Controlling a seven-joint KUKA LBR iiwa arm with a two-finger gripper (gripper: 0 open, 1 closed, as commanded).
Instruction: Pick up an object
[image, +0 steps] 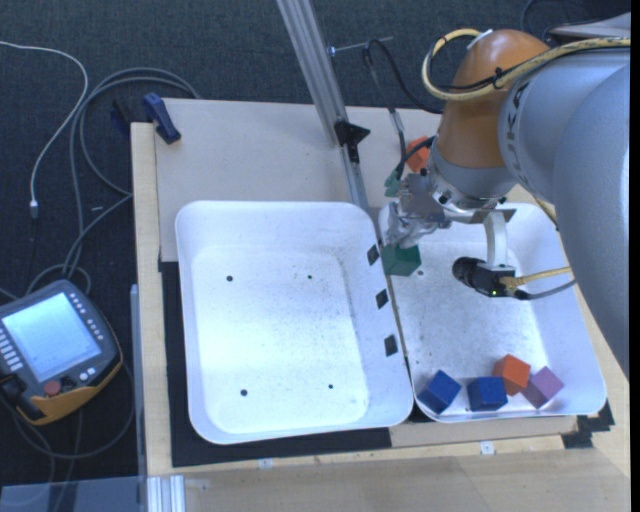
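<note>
My gripper (402, 243) reaches down over the left rim of the right bin (462, 335). A dark green block (404, 261) sits right at its tips, and the fingers look shut on its top. The block hangs by the seam between the two bins. At the right bin's front lie two blue cubes (438, 390) (487, 393), an orange cube (514, 371) and a purple cube (545, 384).
The left bin (270, 320) lies beside the gripper. A black fitting (478, 272) with a yellow cable hangs off the arm over the right bin. A slanted metal post (315, 70) rises behind the bins. A teach pendant (50, 345) rests off the bench at left.
</note>
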